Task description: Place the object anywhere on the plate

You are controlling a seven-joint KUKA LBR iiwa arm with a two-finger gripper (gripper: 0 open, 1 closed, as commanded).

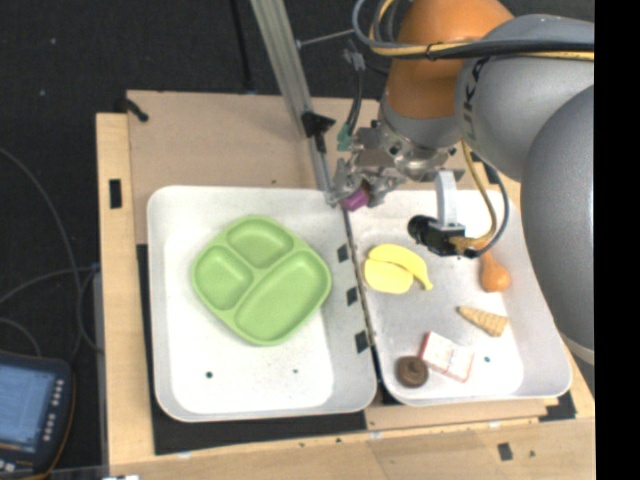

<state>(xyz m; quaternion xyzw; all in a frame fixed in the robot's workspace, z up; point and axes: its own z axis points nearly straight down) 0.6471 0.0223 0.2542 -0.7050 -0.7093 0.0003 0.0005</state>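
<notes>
A small purple object [355, 200] sits pinched in the robot's hand [358, 194] above the bins' far divider; released here, it would miss the green three-compartment plastic plate [262, 280] to the left.

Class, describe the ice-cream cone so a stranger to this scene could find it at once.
Start at the right white bin. Near its right edge, below the orange carrot-like piece, lies the cone, right of the small red-and-white box. It alone is tan, ridged and tapered.

Purple object [355, 200] mostly behind claw [358, 190]
</notes>
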